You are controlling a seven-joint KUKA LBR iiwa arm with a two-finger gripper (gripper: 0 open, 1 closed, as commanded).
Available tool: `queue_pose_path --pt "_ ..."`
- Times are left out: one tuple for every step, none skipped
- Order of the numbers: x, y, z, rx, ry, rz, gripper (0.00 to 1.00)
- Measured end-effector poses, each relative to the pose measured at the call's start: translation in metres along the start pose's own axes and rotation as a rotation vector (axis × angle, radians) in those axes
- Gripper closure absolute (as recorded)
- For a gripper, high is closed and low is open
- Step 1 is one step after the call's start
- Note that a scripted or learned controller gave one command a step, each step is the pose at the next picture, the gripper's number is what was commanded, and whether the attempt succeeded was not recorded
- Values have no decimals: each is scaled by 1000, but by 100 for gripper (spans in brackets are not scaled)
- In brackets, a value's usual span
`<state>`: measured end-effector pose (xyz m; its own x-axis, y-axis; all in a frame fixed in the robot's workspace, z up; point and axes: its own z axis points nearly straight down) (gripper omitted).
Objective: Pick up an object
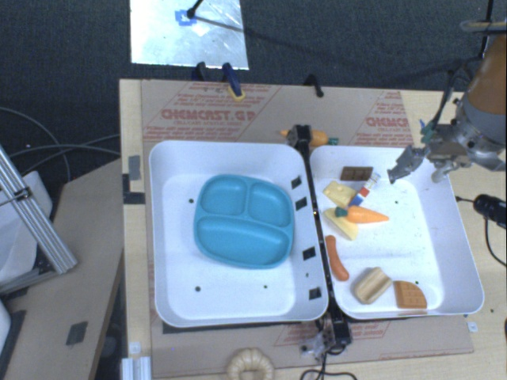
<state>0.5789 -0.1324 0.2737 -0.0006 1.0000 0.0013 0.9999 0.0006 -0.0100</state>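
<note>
The arm (485, 101) was cut off by the frame's three o'clock edge. A pale ring-shaped object (252, 366) at six o'clock was clipped by the bottom edge. The gripper's (418, 163) fingers were too blurred to read.
</note>
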Motion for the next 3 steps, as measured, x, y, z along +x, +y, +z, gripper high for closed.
queue_pose_path --pt "0 2 -7 -12 -2 -2 0" --pt "-2 12 48 -8 -1 -1 0" --pt "8 14 102 -7 -1 -3 0"
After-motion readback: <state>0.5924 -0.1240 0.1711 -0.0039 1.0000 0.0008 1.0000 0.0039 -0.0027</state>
